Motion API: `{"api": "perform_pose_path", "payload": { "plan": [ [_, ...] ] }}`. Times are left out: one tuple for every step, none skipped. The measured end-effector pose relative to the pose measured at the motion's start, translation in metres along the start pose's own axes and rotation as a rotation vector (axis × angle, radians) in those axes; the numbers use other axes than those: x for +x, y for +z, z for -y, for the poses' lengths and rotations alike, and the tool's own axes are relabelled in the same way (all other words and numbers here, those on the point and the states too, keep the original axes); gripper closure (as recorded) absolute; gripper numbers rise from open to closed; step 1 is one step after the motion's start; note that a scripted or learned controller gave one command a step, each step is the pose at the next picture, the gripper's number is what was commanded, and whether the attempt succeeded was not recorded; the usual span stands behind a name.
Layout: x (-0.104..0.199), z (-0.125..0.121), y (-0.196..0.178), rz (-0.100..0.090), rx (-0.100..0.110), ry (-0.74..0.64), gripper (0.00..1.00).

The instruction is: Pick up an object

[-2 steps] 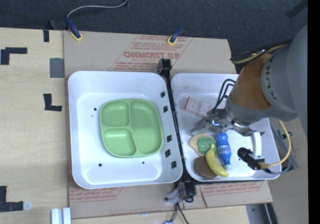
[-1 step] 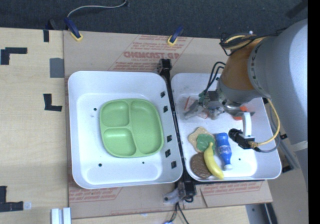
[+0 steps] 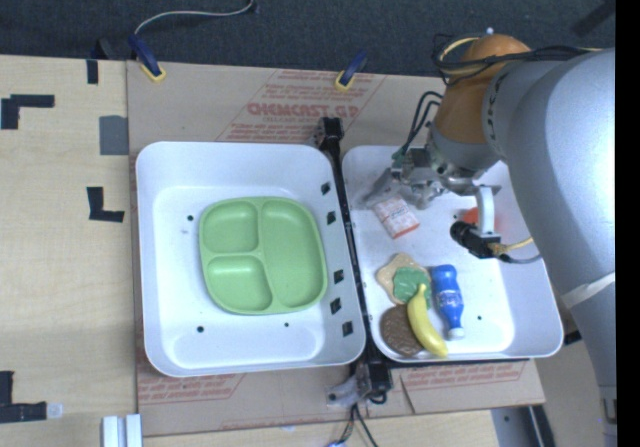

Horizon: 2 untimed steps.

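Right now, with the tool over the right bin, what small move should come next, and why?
Probably a short descent straight onto the small packet. The tool sits at the right bin's far end, just above that packet, which lies apart from the clustered banana, blue bottle and green piece nearer the camera, so it looks like the easiest pick.

Both bins (image 3: 160, 235) are seen as smooth white plastic. The green plate (image 3: 263, 255) looks matt plastic. Brown cardboard (image 3: 290, 110) underlies them.
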<state>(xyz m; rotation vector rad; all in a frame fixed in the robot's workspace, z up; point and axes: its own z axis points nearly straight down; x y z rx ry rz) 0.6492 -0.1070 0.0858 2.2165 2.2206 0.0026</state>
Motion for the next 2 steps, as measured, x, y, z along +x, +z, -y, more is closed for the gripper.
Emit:
{"api": "perform_pose_path", "payload": {
  "plan": [
    [0.0019, 0.0086, -0.0002, 0.001, 0.001, 0.001, 0.0],
    [0.0017, 0.0087, -0.0098, 0.002, 0.002, 0.001, 1.0]
  ]
}}
